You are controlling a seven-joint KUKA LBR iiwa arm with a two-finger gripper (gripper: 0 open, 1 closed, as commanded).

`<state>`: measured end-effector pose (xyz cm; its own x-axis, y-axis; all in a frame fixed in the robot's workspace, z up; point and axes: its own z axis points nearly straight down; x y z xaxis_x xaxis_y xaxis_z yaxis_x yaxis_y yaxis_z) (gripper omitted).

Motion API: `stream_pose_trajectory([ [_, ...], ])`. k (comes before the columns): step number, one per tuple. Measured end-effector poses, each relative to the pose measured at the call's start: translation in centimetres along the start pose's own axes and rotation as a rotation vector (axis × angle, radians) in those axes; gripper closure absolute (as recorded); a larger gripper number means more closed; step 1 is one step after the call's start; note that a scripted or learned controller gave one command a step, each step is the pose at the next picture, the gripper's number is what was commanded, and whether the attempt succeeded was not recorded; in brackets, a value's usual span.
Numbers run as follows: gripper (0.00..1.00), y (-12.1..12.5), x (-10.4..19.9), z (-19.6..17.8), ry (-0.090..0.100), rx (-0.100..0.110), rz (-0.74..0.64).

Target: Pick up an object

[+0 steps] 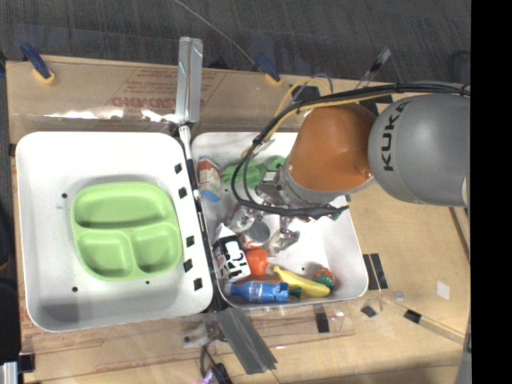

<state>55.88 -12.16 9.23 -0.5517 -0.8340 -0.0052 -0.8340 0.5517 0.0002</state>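
My gripper [264, 229] hangs low in the right bin [348, 246], under the orange band of the arm [332, 150]. Its two fingers [243, 218] stand apart, open, on either side of a small grey-white item [259, 230] on the bin floor. I cannot tell whether they touch it. Just below lies an orange-red piece [256, 261]. Along the bin's near wall lie a blue bottle [260, 292], a yellow banana [304, 283] and a small red and green toy [324, 277]. A black and white box [231, 257] lies to the left.
A small can [210, 176] and a green object [258, 171] sit at the back of the right bin, partly under the arm. The left bin [40, 182] holds a green divided plate [124, 229]. A metal bar [190, 78] rises between the bins.
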Motion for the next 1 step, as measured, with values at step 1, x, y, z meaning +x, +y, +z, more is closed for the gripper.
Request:
stream_pose_trajectory([
  [1, 0.00, 2.65, 0.82, -0.08, 0.003, 0.004, -0.027],
])
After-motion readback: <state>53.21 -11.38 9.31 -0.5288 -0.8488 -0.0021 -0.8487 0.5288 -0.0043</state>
